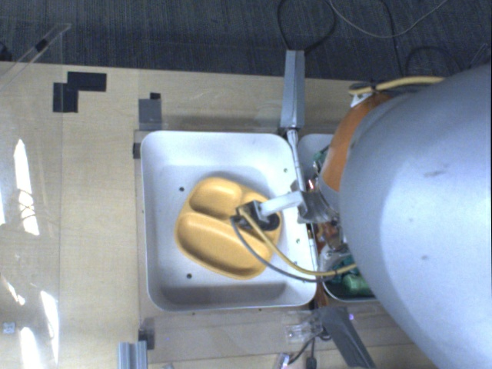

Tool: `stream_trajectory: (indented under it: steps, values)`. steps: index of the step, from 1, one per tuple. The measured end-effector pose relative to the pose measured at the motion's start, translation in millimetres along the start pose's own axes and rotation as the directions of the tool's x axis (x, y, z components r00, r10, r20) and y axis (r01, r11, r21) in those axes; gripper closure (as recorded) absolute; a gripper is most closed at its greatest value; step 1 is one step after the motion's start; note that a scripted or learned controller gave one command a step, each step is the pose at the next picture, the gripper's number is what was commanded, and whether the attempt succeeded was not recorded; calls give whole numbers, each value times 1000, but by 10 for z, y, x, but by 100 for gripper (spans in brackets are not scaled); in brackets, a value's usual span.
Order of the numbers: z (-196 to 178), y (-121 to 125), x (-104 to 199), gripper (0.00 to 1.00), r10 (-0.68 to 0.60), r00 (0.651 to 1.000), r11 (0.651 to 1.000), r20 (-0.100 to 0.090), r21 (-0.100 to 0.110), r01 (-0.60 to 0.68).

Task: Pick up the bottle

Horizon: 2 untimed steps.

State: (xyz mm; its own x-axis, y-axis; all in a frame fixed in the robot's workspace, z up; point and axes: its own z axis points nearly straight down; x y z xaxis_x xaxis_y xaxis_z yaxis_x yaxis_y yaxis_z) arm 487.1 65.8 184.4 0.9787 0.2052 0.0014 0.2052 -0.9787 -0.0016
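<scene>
Big grey robot arm [423,206] fills the right side of the frame, with its orange band [346,141] at its upper left edge. Pale wooden bench [92,244] runs across the left and bottom, and dark grey carpet [154,14] lies along the top with thin black cables [307,21] looped on it.

Shallow white square left bin [161,160] sits at frame centre. A glossy yellow two-lobed plastic object [211,237] lies in the middle of it, smaller lobe up, larger lobe down. It looks like the bottle on its side, though the shape is not certain.

Second shallow white right bin [311,148] is just beside the first, mostly covered by the arm.

Gripper [314,206] hangs over the wall between the two bins, right of the yellow object. Cannot tell if it is apart or closed, or whether it touches anything.

Black L-shaped tape mark [77,89] sits on the bench at upper left. A small green item [355,284] shows at the lower edge of the right bin, too hidden to identify.
</scene>
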Motion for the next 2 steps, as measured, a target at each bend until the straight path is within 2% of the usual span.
stream_trajectory:
  steps: [1,2]
  values:
    - [13,527,-113,0,-212,977,977,3,0,212]
    - [11,238,362,0,-137,991,991,2,-1,137]
